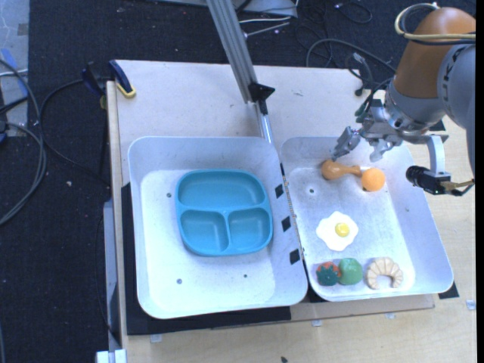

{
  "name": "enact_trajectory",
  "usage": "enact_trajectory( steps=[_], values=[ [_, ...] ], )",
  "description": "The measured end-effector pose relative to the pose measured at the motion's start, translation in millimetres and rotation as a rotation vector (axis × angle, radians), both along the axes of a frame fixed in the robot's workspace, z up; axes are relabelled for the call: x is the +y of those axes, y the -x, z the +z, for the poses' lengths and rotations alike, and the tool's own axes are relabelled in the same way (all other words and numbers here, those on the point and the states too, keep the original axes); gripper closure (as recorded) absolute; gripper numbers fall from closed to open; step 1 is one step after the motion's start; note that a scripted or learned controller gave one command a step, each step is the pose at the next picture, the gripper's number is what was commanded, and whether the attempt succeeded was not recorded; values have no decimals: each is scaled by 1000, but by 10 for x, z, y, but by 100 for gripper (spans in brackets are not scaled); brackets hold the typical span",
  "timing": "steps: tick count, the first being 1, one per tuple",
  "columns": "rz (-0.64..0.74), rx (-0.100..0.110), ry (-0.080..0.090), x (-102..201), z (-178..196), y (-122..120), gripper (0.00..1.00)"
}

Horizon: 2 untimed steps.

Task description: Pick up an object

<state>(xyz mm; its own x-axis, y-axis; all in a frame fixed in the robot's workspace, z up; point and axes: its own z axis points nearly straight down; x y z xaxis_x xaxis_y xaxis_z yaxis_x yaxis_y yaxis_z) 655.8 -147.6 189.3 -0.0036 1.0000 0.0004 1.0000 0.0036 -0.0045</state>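
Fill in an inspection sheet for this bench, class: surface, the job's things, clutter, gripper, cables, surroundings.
Surface: bench bearing left bin and right bin.
Job's things: in the right bin, orange drumstick-shaped toy, orange ball, fried egg, green-and-red toy, croissant.
Clutter: blue divided plate in the left bin.
Gripper: gripper above the right bin's far end, holding nothing.
Cables: black cables on the floor, left.
Surroundings: slanted metal strut; dark floor.

I count two white bins (151, 225) (423, 233). One blue divided plate (224, 211). One fried egg (337, 231). One croissant (385, 273). One orange ball (372, 178). One drumstick (338, 170). One green-and-red vegetable piece (339, 272).
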Motion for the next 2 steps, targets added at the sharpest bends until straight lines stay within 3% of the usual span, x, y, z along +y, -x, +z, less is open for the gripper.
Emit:
enact_trajectory(
  steps=[2],
  values=[
    [0, -3, 1, 107, -993, -3, 0]
  ],
)
